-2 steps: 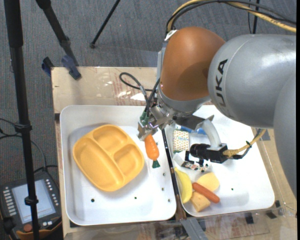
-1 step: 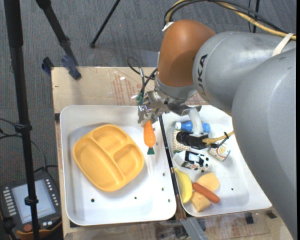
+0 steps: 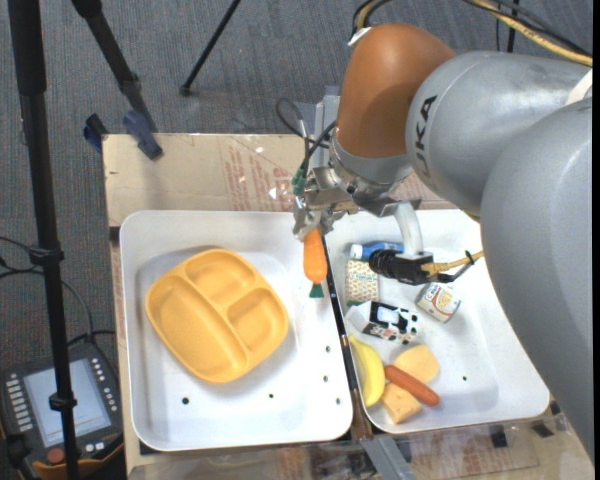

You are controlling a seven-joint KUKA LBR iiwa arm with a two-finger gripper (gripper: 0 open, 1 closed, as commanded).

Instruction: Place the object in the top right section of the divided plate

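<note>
Gripper (image 3: 311, 226) clamped on the top of a carrot (image 3: 315, 257), hanging upright, green tip down, over the seam between the two bins. Left bin (image 3: 180, 418) holding a yellow divided plate (image 3: 217, 313), tilted, its sections bare; carrot just off the plate's upper right, not touching it. Right bin (image 3: 500, 368) crowded: banana (image 3: 369, 370), sausage (image 3: 412, 385), cheese wedge (image 3: 401, 405), pale round slice (image 3: 420, 362), cow-print box (image 3: 393, 321), small can (image 3: 438, 301), patterned packet (image 3: 360, 281), blue item (image 3: 385, 247) partly hidden behind the wrist. Grey arm (image 3: 520, 148) reaching in from the right, orange band (image 3: 385, 88) above the wrist. Cardboard-topped counter (image 3: 200, 168) behind the bins.
</note>
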